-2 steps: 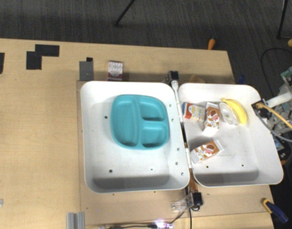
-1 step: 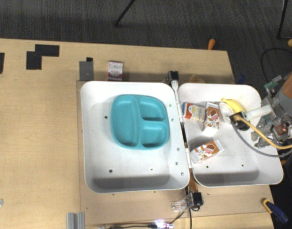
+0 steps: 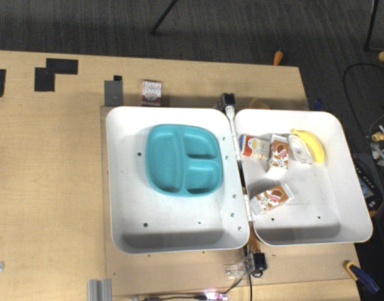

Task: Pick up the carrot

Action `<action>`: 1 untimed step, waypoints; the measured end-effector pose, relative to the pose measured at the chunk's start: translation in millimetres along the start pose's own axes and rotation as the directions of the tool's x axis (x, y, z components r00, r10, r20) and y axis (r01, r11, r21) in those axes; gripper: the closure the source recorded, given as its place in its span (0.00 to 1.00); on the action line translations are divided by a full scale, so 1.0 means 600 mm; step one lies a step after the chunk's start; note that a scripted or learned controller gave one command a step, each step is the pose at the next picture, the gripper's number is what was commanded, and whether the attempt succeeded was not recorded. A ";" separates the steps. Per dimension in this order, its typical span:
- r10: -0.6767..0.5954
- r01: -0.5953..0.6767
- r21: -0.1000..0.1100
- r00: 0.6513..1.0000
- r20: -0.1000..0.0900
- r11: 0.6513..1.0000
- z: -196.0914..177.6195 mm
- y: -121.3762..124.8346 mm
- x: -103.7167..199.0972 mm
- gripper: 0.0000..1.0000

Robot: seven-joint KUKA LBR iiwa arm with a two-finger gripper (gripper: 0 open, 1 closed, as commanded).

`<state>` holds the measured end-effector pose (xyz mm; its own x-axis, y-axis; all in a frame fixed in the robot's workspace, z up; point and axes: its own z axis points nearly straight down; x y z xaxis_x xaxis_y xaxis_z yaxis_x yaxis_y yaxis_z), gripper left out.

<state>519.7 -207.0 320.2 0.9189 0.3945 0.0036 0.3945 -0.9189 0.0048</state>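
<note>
Which item is the carrot I cannot tell for sure. The closest match in colour is a small orange piece [image 3: 278,57] at the far edge of the counter [image 3: 48,187], at about 12 o'clock from the right bin [image 3: 342,224] and outside both bins. It is too small to identify. Whether the claw is open or closed I cannot tell.

The step in hand, as I judge it, is finding the target and approaching it. To do that well, the program should confirm the target before descending, so it does not settle on the banana [image 3: 311,144], which is the nearest thing in shape and warm colour. If the orange piece is the carrot, it sits right at the counter's edge. A descent from straight above, with the claw closing across its narrow side, would be less likely to push it off.

By count, there are two white bins. The left bin [image 3: 126,224] holds one teal divided plate [image 3: 183,158] with three compartments. The right bin holds one banana at 1 o'clock and one pale cup-like item [image 3: 298,148] touching the banana at its 9 o'clock side. It also holds three printed packets: the first [image 3: 255,147] at 10 o'clock, the second [image 3: 280,155] just beside it, and the third [image 3: 272,198] at 7 o'clock, well apart from the other two.
</note>
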 end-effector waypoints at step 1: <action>-0.203 0.203 0.010 0.979 0.003 0.979 0.100 -0.191 0.049 1.00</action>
<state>501.7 -90.6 260.0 0.8195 0.5731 -0.0002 0.5731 -0.8195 -0.0050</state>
